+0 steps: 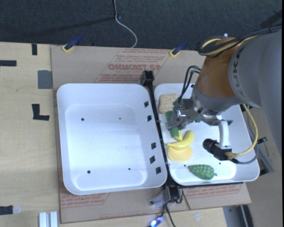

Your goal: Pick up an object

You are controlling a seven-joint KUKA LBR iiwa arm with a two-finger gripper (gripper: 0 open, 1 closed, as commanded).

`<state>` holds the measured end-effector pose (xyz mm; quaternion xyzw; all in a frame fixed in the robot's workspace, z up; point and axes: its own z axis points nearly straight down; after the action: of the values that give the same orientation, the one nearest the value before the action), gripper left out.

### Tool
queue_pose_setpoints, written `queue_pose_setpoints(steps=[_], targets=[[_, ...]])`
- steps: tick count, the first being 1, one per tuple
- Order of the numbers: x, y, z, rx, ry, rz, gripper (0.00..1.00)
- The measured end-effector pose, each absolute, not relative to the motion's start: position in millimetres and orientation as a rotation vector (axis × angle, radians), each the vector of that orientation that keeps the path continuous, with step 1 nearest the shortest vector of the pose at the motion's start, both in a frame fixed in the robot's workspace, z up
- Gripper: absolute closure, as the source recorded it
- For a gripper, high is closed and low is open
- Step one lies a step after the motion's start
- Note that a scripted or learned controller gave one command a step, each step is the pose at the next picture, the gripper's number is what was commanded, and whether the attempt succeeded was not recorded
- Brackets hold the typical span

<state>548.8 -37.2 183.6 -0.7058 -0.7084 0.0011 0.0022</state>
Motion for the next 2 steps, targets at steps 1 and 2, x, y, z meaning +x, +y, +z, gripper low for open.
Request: queue_pose_setpoints(steps=[1,2], targets=[[521.2,10.1,198.5,-2.212,-2.225,0.002,1.0],[490.8,23.8,355.0,-2.22,-2.233,-0.016,1.0]])
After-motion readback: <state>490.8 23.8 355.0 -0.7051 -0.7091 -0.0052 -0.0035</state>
